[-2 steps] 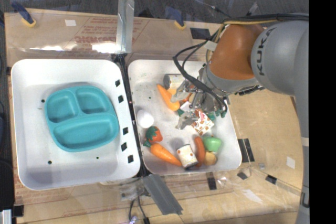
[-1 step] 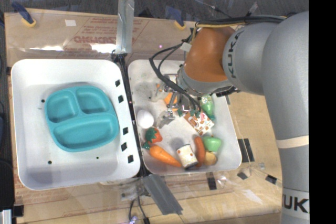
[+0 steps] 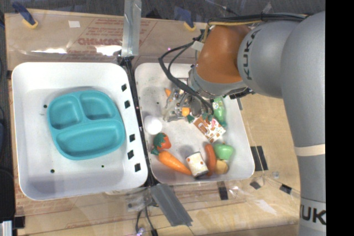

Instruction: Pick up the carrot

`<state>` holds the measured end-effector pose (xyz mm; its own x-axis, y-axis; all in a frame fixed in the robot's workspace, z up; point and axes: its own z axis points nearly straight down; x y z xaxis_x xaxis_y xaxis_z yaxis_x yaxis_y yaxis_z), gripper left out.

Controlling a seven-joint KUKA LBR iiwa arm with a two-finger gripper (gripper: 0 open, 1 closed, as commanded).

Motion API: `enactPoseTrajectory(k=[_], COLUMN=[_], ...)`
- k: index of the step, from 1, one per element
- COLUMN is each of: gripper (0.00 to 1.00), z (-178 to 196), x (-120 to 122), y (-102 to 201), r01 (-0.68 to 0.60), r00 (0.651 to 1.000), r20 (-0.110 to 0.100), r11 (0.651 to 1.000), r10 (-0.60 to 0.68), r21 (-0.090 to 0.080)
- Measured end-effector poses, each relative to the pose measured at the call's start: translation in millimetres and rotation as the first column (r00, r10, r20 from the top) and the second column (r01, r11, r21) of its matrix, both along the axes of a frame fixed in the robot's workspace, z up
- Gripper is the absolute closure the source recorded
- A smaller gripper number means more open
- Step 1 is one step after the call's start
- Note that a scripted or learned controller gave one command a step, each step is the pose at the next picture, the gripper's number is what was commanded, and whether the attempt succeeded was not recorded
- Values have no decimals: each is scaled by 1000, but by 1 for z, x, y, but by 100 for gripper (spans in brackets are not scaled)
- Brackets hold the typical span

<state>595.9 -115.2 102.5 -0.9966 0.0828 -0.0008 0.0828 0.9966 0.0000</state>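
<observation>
**Arm low over the right bin, carrot lying at its near edge**

The bench (image 3: pixel 66 30) is pale wood under a sheet of clear plastic, with red printing showing through near its far edge and strips of blue and yellow tape at the far corners. Beyond it the floor is dark, ribbed carpet. A grey tape strip runs down the seam between the two bins, and more grey tape sits at the bench's near edge.

The left bin (image 3: pixel 27 174) holds a teal divided plate (image 3: pixel 86 124), lying flat in its middle.

The right bin (image 3: pixel 145 85) is crowded. The carrot (image 3: pixel 171 162) lies on its side near the near-left corner, orange, its tip pointing toward the near-right corner, with a red and green toy just beside its thick end. A white ball (image 3: pixel 153 126) rests against the left wall. Toward the near-right corner sit a small white cup, a second orange-red vegetable (image 3: pixel 211 156) and a green piece.

The arm reaches across the far right corner, cables looped over its orange band. The gripper (image 3: pixel 182 105) hangs in the middle of the right bin, apart from the carrot; whether it is open or closed I cannot tell.
</observation>
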Motion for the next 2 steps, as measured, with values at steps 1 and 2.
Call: enactPoseTrajectory(k=[1, 2], gripper=[100, 100], z=[80, 22], x=[46, -4], y=[-1, -75], r01=[-88, -206], r00=[996, 978], r20=[8, -4], r11=[996, 978], r10=[88, 206], r21=[-3, 0])
